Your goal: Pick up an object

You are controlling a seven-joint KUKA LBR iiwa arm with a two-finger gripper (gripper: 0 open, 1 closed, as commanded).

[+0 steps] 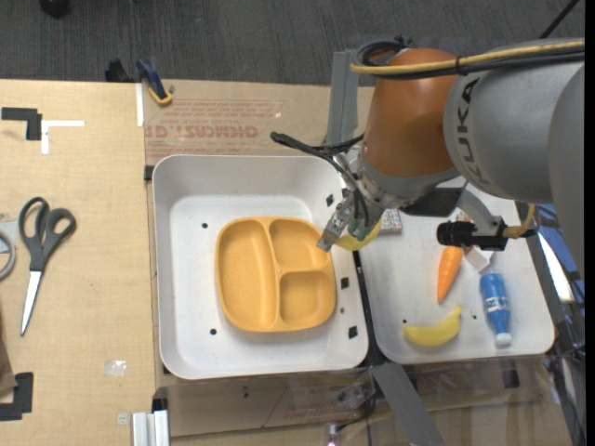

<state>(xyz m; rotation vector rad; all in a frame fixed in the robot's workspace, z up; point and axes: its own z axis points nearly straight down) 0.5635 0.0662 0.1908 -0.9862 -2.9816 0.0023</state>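
Hand (342, 230) grips a yellow object (358, 240) above the bins' shared edge.

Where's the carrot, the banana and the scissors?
carrot (448, 273): camera view, middle of its orange body, in the right bin.
banana (433, 331): camera view, middle of its curve, right bin.
scissors (39, 238): camera view, the pivot below the grey handles, on the bench at left.

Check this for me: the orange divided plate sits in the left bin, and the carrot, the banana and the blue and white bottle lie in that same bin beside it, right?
Not quite. The orange divided plate does sit in the left bin, but the carrot, the banana and the blue and white bottle lie in the right bin, as the camera view shows.
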